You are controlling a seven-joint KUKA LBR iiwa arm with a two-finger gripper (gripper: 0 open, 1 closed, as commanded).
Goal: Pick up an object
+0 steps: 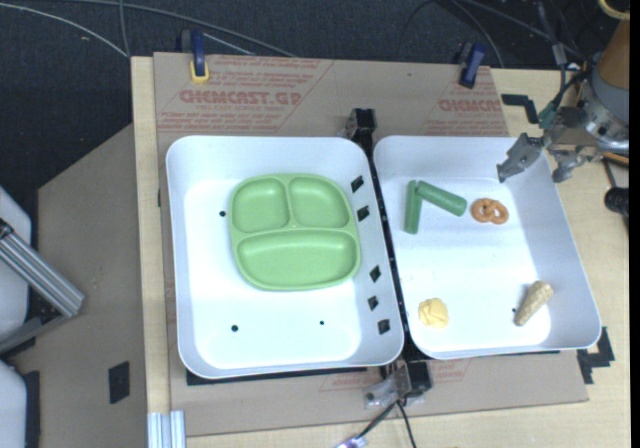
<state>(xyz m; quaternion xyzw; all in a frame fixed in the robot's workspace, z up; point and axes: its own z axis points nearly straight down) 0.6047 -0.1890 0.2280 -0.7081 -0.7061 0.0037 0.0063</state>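
Two white bins sit side by side on a brown board: the left bin point(200, 266) carries a green divided plate point(295, 231), the right bin point(560, 236) several small objects. A green L-shaped piece point(428, 202) lies near its far left, a pretzel point(489, 211) just right of it. A cream corn-like piece point(534, 303) and a yellow lump point(433, 312) rest along the near edge. The gripper point(541, 162) hovers above the right bin's far right corner, fingers spread, grasping nothing.
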